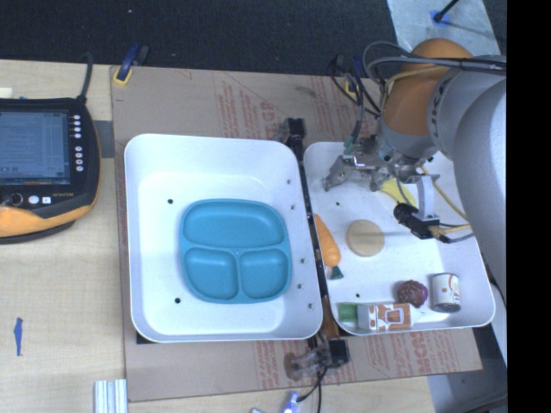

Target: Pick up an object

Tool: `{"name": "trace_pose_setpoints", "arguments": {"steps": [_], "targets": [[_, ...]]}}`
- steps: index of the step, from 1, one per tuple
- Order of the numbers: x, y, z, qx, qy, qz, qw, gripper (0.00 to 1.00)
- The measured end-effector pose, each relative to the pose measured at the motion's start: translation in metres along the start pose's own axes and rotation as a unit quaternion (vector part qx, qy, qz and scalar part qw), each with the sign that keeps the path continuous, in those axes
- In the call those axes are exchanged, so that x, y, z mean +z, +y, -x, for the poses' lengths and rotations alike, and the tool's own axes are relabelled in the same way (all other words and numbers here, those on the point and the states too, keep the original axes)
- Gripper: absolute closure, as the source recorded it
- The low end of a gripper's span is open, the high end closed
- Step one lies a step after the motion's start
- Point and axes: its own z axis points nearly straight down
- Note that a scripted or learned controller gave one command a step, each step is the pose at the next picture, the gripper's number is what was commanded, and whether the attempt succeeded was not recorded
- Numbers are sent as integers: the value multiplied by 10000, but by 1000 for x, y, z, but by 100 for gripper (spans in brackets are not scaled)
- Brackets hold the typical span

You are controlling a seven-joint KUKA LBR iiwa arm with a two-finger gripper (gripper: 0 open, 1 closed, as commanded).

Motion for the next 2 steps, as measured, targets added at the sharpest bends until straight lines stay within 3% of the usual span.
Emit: {"name": "trace_pose_setpoints", "arguments": {"steps": [1, 2], "targets": [[-67, -1, 79, 6, -7, 3, 10000, 0], [-29, -1, 102, 4, 1, -12, 10000, 0]]}}
